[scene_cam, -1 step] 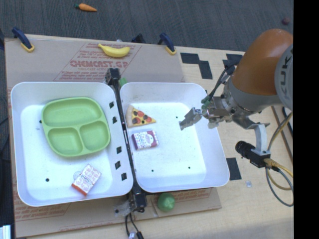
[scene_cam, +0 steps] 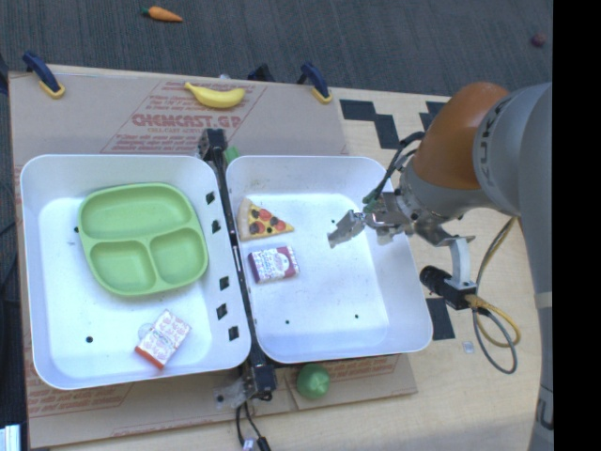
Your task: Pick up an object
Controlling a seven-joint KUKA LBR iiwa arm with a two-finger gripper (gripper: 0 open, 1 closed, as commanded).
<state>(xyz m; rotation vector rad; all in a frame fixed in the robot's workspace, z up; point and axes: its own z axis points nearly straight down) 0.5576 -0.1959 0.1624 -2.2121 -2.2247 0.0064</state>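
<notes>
The grey arm (scene_cam: pixel 498 148) with its orange band reaches in from the right, and its jaws hang over the right part of the right bin (scene_cam: pixel 404 299); the gripper (scene_cam: pixel 344 231) points left toward the middle of that bin, with nothing visible between its tips, though whether the jaws stand wide or narrow I cannot tell from this slant; a black cable with a yellow lead (scene_cam: pixel 493 322) loops beside the wrist, outside the bin's right wall.

In the right bin, a pizza slice (scene_cam: pixel 262 221) lies at the far left corner area, close to the wall shared with the other bin; just nearer than it lies a small purple and white carton (scene_cam: pixel 273 264), flat on the bin floor; both sit well left of the gripper and apart from it.

The left bin (scene_cam: pixel 38 280) carries a green divided plate (scene_cam: pixel 142 239) across its middle, and a small red and white packet (scene_cam: pixel 162 337) lies near its near right corner.

Outside the bins, a yellow banana (scene_cam: pixel 216 94) rests on the cardboard (scene_cam: pixel 141 120) at the far side of the counter; a green ball (scene_cam: pixel 314 381) sits at the near edge, just beyond the right bin's near wall; an orange carrot (scene_cam: pixel 165 13) lies on the dark floor beyond the counter; blue clamps (scene_cam: pixel 43 73) grip the far edge of the cardboard.
</notes>
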